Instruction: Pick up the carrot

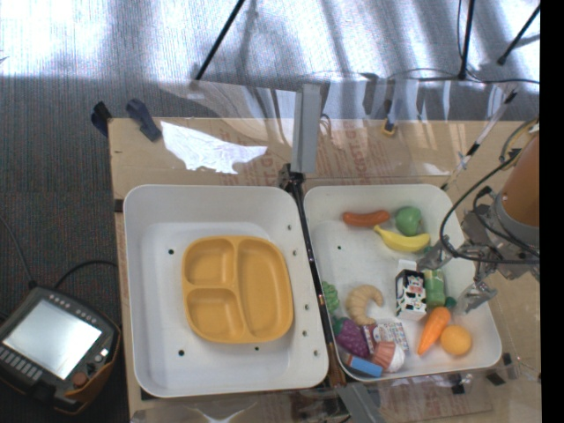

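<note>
Grey carpet and a pale sunlit curtain fill the top of the frame, with black tripod legs crossing it, and a handheld control pendant with a grey screen (55, 346) lies on the floor at the lower left. Below them a light wooden bench (211, 139) bears two shallow white bins side by side. In the left white bin (150, 210) rests a yellow plastic plate with three compartments (237, 288). Toy food crowds the right white bin (352, 203): a red sausage, a yellow banana (401, 240), a green apple, a tan croissant (365, 301), a small black-and-white milk carton (410, 293) and an orange ball (456, 340). Near that bin's lower right corner lies the orange toy carrot with a green top (434, 329), slanted, just beside the ball. Just above and right of the carrot hovers the metal two-finger gripper (458, 276), its fingers spread apart and grasping nothing.
</note>
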You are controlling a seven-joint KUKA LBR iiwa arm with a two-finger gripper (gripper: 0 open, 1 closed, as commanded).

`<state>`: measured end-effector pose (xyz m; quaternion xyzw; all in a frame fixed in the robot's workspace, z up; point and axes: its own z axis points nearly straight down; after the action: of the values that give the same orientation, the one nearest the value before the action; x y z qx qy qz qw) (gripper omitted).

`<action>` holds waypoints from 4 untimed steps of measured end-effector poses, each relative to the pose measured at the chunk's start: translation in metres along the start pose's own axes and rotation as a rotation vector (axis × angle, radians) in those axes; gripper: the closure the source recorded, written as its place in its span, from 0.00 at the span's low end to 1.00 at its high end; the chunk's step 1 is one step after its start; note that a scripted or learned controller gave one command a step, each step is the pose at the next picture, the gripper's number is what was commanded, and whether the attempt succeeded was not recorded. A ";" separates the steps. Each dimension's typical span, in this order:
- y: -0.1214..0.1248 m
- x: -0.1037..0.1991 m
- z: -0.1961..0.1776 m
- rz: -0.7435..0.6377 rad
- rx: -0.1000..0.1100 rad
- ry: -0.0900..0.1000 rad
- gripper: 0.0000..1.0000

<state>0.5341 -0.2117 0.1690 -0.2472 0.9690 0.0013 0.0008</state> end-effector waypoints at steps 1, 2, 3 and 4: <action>0.016 0.022 0.059 0.026 0.005 -0.012 0.00; 0.021 0.026 0.065 0.025 0.025 -0.037 0.00; 0.022 0.026 0.065 0.015 0.027 -0.036 0.00; 0.022 0.026 0.066 0.006 0.026 -0.035 0.00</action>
<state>0.5002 -0.2046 0.1034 -0.2442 0.9695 -0.0072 0.0211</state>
